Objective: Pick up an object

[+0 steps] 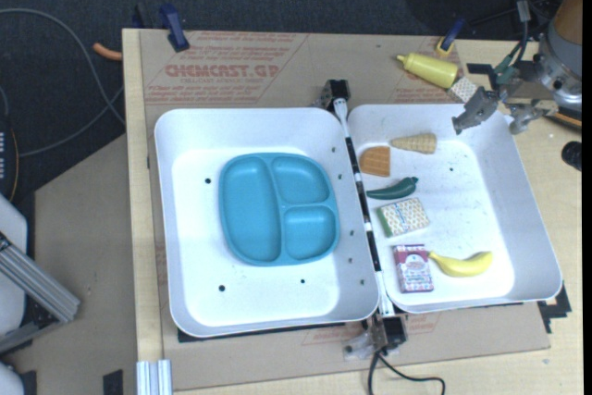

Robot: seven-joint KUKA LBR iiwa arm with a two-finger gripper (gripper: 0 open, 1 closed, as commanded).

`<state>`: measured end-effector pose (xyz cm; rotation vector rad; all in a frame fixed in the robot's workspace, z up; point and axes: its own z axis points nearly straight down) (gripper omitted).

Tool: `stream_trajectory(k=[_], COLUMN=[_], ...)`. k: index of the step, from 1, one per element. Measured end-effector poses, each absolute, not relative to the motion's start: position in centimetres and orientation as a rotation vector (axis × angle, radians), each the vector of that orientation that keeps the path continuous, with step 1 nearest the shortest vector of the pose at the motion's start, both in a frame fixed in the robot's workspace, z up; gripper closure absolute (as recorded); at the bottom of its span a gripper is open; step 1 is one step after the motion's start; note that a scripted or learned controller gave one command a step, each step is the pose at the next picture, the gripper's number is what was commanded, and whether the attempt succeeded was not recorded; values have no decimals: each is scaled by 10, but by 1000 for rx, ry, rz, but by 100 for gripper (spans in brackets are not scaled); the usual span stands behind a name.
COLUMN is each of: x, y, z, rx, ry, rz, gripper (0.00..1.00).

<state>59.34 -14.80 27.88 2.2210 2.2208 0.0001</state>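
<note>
The two-finger gripper hovers at the right white bin's far rim, finger state impossible to tell; descending here risks striking plastic, missing the waffle cone.

Blue divided plate, left bin

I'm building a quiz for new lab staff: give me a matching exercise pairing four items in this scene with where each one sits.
Things:
1. blue divided plate
2. banana
3. yellow bottle
4. ice-cream cone

Places:
A. on the bench, behind the right bin
B. right bin, near front corner
C. middle of the left bin
D. right bin, toward the back

Pairs: 1-C, 2-B, 3-A, 4-D
</note>
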Motion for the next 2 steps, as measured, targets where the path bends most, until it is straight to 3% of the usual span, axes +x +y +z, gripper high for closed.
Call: stream_trajectory(k=[1, 2], x=[630, 593], y=[-103, -93], z=[153, 84], rx=[2223, 2223], ry=[2225, 2222], rz=[-3, -2], gripper=[0, 0])
